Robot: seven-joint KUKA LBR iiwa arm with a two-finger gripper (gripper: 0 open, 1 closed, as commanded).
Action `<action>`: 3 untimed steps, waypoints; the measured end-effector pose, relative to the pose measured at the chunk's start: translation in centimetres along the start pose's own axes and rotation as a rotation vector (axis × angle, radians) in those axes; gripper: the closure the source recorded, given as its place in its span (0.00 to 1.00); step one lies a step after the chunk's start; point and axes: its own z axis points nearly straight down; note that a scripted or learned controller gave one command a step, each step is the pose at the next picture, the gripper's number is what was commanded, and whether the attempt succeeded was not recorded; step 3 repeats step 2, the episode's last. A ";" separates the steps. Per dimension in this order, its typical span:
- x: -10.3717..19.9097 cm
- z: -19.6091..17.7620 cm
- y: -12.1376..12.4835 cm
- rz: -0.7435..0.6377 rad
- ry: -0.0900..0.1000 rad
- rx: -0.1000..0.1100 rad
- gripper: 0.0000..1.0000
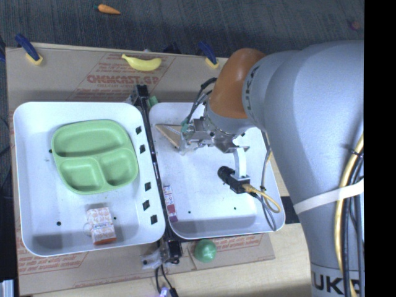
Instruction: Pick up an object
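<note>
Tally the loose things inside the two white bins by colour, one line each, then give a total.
Green: 1, the divided tray in the left bin.
Orange and white: 1, the small packet in the left bin.
Tan: 1, the wedge-shaped piece in the right bin.
Total: 3

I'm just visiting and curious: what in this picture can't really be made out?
- Gripper: the wrist hides it from above in the camera view, so what it is doing is unclear.
- Tan object in the right bin: its right end is lost under the gripper.
- Small packet in the left bin: print too small to read.
- Arm: cut off at the bottom edge.
</note>
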 end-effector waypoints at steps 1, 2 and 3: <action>10.7 -9.2 4.1 0.000 0.003 -0.006 1.00; 17.5 -9.0 5.0 0.001 0.003 -0.003 1.00; 17.5 -9.0 5.0 0.001 0.003 -0.003 1.00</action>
